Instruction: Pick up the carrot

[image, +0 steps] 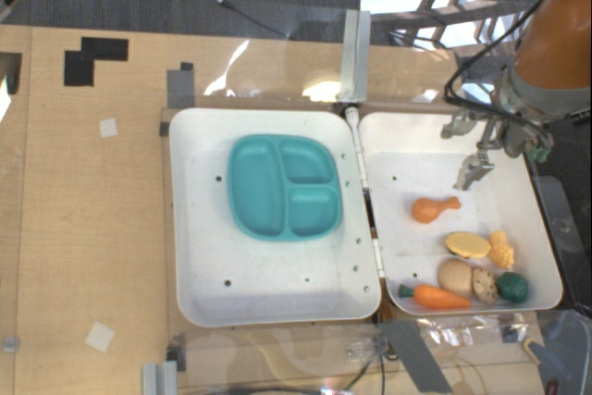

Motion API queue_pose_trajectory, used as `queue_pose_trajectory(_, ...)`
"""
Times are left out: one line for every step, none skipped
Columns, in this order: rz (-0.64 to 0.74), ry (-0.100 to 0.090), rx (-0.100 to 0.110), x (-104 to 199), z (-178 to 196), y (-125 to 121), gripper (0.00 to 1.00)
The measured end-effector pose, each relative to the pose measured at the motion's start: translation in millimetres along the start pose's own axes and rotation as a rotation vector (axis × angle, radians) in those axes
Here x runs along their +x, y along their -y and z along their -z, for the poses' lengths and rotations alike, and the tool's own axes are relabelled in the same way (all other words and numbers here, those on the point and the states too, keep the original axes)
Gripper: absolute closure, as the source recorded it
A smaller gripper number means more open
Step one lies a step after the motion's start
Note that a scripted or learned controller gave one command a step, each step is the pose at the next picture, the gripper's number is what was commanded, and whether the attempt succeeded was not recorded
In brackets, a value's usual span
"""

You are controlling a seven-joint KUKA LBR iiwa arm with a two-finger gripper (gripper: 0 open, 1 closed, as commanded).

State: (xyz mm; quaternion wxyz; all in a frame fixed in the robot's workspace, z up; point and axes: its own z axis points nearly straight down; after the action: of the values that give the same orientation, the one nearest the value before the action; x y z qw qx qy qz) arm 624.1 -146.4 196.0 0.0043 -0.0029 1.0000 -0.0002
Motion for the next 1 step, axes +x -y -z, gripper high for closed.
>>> queue_pose_trajectory(-0.108, 0.005, 0.003, 49.7, -104.0, 55.0, 0.0)
